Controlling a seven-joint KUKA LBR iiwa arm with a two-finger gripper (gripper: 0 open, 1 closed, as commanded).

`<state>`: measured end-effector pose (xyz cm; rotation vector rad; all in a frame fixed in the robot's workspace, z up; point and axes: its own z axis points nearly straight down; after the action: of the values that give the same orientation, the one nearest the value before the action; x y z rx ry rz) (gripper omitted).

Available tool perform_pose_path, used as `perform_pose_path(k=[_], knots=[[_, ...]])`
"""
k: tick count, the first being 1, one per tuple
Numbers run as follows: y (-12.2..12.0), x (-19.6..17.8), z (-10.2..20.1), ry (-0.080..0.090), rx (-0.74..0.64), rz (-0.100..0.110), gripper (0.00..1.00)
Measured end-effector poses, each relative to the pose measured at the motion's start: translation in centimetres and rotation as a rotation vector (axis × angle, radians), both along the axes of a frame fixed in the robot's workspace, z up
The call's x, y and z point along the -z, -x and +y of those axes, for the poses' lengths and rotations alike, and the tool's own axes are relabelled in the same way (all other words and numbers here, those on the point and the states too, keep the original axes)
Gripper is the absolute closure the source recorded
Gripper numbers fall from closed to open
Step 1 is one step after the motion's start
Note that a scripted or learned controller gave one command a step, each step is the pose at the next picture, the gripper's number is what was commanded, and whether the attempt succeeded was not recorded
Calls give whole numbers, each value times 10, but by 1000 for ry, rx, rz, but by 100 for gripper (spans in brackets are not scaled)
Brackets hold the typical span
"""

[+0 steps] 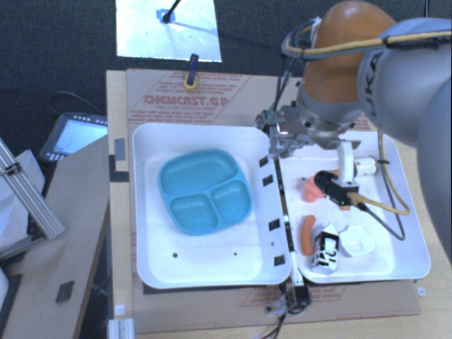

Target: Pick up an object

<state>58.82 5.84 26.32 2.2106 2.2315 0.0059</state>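
bench (116,111): cardboard sheet (212,94), left bin (212,263), right bin (406,249) adjoining.

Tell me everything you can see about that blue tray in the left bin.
The blue tray is a light blue, smooth, plastic-looking dish with rounded corners. Ridges split it into three compartments: one large on the far side, two smaller nearer the camera. It lies flat, right way up, slightly askew to the walls, near the middle of the left bin. Only the bin's floor touches it.

Lab — robot arm (413,76), white bins (205,263) (benchtop)
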Motion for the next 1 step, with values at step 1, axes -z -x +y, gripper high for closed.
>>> perform_pose_path(k=[1], knots=[[-11,22,51,1,1,1,100]])
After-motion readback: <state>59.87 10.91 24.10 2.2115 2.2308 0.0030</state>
